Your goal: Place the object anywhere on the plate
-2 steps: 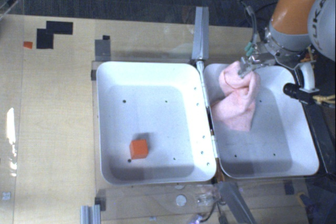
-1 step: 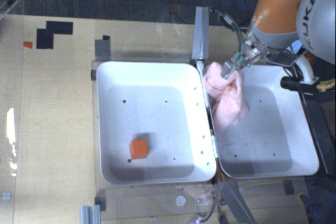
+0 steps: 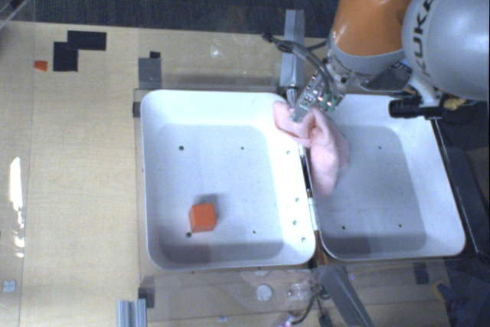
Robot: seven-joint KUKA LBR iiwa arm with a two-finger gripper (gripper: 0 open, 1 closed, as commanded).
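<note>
- You have a pale wooden bench [image 3: 76,188] running under everything.
- On it sit two shallow white bins side by side: the left bin [image 3: 161,165] and the right bin [image 3: 429,188], their inner rims touching.
- Near the bench's far-left corner you can see black patches [image 3: 76,48] and a small orange marker [image 3: 40,66] just beside them.

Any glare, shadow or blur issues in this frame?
Camera view: bright glare streak on the bench at far left; soft shadows along the near walls of the left bin and right bin; orange block sharp, pink cloth slightly soft.
</note>
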